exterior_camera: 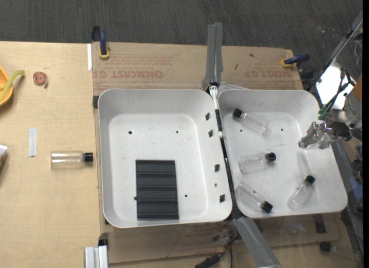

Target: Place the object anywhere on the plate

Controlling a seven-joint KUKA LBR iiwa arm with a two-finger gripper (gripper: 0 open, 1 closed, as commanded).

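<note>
Wooden counter (46,203) carries two white bins. Left bin (109,163) holds a black ribbed plate (155,189). Right bin (288,102) holds four clear plastic vials with black caps: (250,120), (257,161), (252,197), (301,192). Gripper (308,140) hovers over the right bin's right edge; whether its jaws are parted cannot be told.

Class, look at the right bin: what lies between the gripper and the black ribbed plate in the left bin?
In the camera view, between the gripper and the plate lie a clear vial and the bins' adjoining walls.
</note>
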